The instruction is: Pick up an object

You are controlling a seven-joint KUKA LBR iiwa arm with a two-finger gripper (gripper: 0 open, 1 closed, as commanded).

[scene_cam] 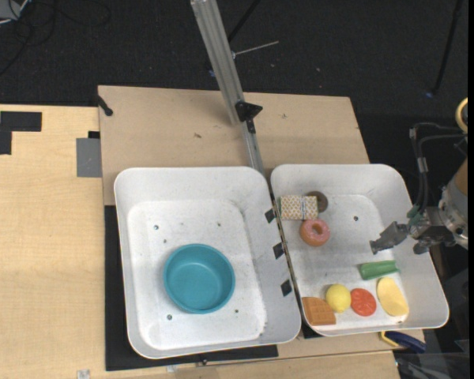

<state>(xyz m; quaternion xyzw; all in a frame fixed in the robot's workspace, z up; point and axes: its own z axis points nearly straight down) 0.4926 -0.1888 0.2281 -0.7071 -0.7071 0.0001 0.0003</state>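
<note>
Orange cracker (319,312), lemon (338,298), tomato (363,302) by front wall, gripper (402,238) spread above green block (378,269)

Bare floor in the right bin (344,181) between the doughnut (315,232) and green piece (378,269).

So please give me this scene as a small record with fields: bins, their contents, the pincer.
left bin: teal bowl
right bin: patterned block, pink donut, green piece, yellow ball, red round piece, yellow oval piece, orange block
pincer: over right bin, above green piece, holds nothing
</note>
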